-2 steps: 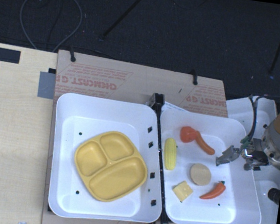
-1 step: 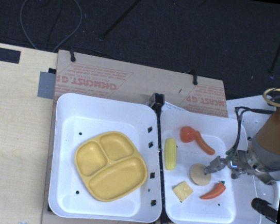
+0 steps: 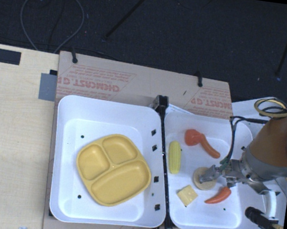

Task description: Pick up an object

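Claw Over the Round Tan Thing

At the right of the frame, the claw (image 3: 210, 175) sits low in the right bin (image 3: 229, 223), right on a round tan thing (image 3: 203, 180). I cannot tell how it is set. A red pepper (image 3: 218, 196) lies just beside it, lower right.

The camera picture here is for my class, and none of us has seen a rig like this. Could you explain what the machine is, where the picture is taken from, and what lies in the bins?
One camera looks down at a slant on a bench. The grey arm with an orange band is a robot reaching in from the right. Its gripper hangs low over a tan round piece in the right bin. That bin also has a toy corn cob, a red-orange piece, a pale yellow block and an orange pepper. The left bin holds a yellow divided tray.
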Controlling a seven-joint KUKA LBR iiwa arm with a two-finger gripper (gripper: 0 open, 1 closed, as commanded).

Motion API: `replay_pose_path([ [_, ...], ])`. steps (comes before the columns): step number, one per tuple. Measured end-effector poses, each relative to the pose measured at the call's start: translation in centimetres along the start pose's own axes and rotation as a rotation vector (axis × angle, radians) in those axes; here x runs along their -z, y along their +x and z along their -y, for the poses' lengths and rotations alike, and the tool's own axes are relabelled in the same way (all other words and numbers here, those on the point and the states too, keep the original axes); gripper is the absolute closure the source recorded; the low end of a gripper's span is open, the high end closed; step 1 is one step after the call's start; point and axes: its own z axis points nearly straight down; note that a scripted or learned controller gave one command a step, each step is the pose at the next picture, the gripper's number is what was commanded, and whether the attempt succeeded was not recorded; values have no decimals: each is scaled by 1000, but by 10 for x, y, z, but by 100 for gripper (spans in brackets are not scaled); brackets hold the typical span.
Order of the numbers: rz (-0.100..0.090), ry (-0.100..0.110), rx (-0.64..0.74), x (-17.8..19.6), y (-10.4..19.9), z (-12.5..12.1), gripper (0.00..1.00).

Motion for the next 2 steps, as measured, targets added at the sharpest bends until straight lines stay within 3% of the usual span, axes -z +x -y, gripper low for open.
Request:
replay_pose_path([
  [1, 2, -3, -4, 13, -2, -1, 100],
  [2, 4, -10, 3, 62, 1, -11, 100],
])
